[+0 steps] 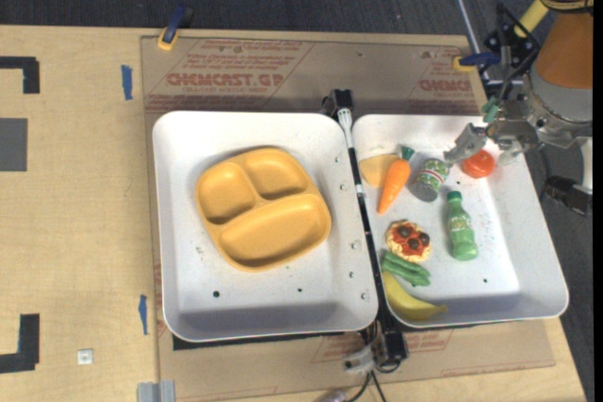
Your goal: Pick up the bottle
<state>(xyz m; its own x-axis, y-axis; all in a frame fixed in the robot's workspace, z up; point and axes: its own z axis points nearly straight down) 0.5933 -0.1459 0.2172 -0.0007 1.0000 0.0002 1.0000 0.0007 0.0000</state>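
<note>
Bottle (461,225), green, label unreadable, lies in right bin (537,287); tool (478,141) state unclear.

White floor is lying open right of the bottle (460,226); the can (431,177) and pizza toy (410,240) are crowding its left.

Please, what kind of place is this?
Likely a robot lab test bench, not a kitchen: two white bins on cardboard, toy food such as a carrot and green bottle, and a gripper reaching in.

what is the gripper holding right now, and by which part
Nothing visible: the gripper hovers apart from the green plastic bottle, which lies untouched in the right white bin.
</note>
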